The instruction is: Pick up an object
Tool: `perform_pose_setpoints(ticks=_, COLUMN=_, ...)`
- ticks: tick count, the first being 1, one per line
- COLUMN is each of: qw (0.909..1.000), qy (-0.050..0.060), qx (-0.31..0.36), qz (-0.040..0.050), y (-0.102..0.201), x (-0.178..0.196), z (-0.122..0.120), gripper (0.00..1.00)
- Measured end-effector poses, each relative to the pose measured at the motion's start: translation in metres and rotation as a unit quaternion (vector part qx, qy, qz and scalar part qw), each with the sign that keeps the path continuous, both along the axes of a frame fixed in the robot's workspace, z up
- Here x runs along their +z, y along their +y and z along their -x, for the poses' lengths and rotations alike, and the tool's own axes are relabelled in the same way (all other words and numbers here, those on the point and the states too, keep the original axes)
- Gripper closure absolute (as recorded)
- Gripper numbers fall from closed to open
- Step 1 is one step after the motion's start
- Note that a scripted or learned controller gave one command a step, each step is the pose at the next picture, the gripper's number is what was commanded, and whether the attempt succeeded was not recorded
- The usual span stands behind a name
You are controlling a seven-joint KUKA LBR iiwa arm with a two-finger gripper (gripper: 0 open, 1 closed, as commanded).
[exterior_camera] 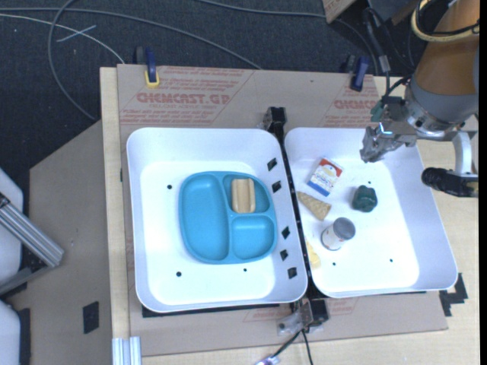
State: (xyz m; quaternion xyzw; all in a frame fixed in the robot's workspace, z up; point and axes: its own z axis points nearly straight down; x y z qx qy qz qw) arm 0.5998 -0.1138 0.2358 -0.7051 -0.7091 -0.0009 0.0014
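My gripper [370, 152] hangs over the back of the right bin [426, 226], above and to the right of the objects there. In that bin lie a small red, white and blue carton [324, 177], a dark green lump [364, 198], a tan cracker-like piece [313, 204], a small grey can [337, 233] and a yellow scrap [314, 258]. The dark green lump sits a little below the fingertips. Nothing shows between the fingers.
The left bin [152, 204] holds a blue divided tray [199, 219] with a tan block [243, 195] in its upper right compartment. Black clips run along the divider between the bins. Blue clamps sit at the board's back edge.
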Motion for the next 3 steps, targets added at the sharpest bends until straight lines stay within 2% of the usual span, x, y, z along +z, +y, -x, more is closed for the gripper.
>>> perform_pose_setpoints(ticks=1, qw=1.0, qy=0.001, qx=0.0, qz=-0.0001, y=0.048, x=0.008, z=0.016, gripper=1.0)
perform_pose_setpoints(ticks=2, qw=1.0, qy=0.002, qx=0.0, qz=-0.0002, y=0.102, x=-0.005, z=0.031, gripper=1.0)
perform_pose_setpoints(ticks=3, qw=1.0, qy=0.002, qx=0.0, qz=0.0002, y=0.146, x=-0.003, z=0.05, gripper=1.0)
